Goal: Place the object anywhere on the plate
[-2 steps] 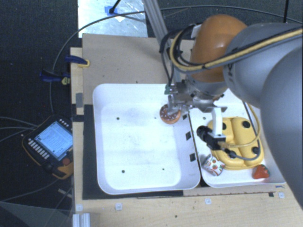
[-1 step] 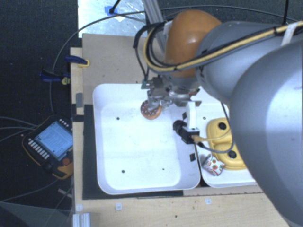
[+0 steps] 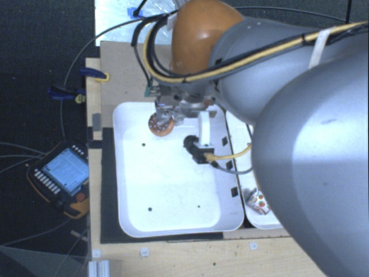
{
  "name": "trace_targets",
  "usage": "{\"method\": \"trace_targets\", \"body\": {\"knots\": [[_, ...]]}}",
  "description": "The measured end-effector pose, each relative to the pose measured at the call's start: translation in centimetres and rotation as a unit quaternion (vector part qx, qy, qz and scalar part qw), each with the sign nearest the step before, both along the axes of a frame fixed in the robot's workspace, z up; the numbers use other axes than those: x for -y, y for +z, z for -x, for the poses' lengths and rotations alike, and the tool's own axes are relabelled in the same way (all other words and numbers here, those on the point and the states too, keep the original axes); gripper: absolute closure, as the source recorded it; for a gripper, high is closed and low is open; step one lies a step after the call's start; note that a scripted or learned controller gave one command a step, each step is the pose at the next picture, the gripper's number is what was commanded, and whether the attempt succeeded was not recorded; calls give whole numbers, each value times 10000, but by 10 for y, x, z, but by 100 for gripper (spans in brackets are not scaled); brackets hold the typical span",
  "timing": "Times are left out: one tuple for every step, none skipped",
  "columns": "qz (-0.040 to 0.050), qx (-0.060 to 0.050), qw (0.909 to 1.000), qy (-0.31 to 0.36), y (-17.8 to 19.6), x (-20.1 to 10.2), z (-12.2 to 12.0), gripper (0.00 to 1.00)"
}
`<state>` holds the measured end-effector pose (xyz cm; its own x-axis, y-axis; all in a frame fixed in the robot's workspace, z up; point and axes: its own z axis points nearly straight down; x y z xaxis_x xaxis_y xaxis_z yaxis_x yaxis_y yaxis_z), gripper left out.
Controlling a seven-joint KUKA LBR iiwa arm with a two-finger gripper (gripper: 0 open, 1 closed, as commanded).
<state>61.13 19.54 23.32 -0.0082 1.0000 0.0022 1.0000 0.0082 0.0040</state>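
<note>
Nearest me, at the right bin's (image 3: 266, 224) front edge, I see a small red-and-white object (image 3: 258, 201), half cut off by the arm (image 3: 288, 85). Toward the left bin's (image 3: 173, 212) far edge sits a round brownish object (image 3: 161, 125), directly under the gripper (image 3: 165, 112); whether it is gripped, I cannot tell.

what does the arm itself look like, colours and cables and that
The arm is smooth, rounded grey metal, with a glossy orange band above the wrist. A yellow cable and black cables loop around the orange part, and the yellow one runs along the grey link under a white strap. The tool is a compact grey metal block with a small black fitting and a short yellow lead beside it.
</note>
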Motion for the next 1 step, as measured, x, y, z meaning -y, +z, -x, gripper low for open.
{"method": "trace_targets", "body": {"knots": [[9,-13,10000,-13,-1,2,1,0]]}}
